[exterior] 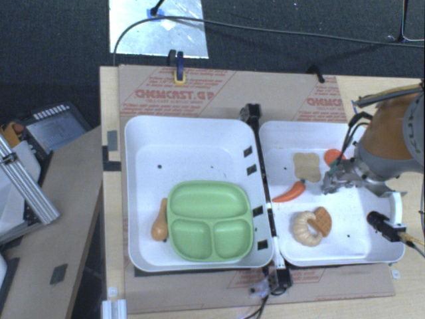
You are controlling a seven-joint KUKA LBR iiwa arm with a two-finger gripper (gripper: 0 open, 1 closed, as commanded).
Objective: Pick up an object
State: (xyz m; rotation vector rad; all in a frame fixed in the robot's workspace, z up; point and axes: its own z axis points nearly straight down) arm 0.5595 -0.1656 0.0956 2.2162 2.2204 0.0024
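Observation:
In the right bin (345, 244) lie a tan slice of bread (307, 166), an orange carrot (289, 192), a pale ring-shaped pastry (306, 227) with a brown piece (323, 220) against it, and a small red-orange object (332, 156) near the arm. My gripper (330, 181) hangs low over the right bin, just right of the bread and the carrot's tip. The left bin (192, 138) holds a green divided plate (209, 219) and a tan pear-shaped toy (161, 222) at the plate's left.
The grey arm with its orange band (392, 138) enters from the right over the right bin's far corner. A black clip (252, 113) sits where the bins meet at the back. Cardboard (219, 92) lies under both bins.

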